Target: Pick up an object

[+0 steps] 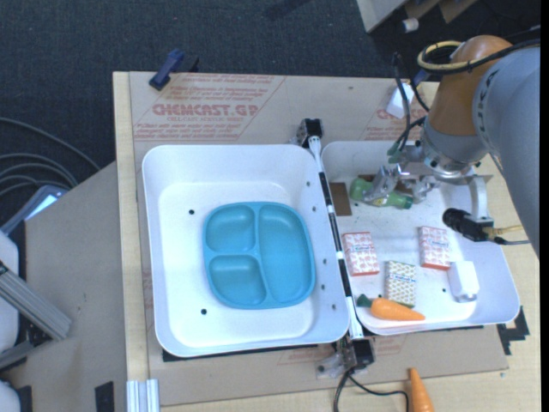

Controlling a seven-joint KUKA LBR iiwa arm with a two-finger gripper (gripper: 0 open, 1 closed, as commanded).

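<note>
Green and see-through, a small object (388,199) lies in the upper left part of the right bin (493,307), close to the wall between the two bins. It looks like the thing the arm wants to pick up. The end effector (396,178) sits right on top of it, in the upper right of the frame. I cannot tell if it is squeezing or loose, because the metal parts hide the tips.

Things could go wrong here. The green object looks smooth and round, so it may slip away or roll when it gets pinched. It sits near the bin wall and a brown thing (340,197), so the end effector might bump one of those. If the pinch is only on the edge, the object may drop when the arm goes up.

In the right bin there are also two red and white packets, one (361,253) at the left side and one (435,247) further right, a speckled packet (401,281) below them, an orange carrot (393,309) at the bottom edge, and a white block (464,280) at the lower right.

The left bin (171,178) holds a blue plate (257,254) with three sections. Nothing lies on the plate. Both bins rest on the table (206,101).
</note>
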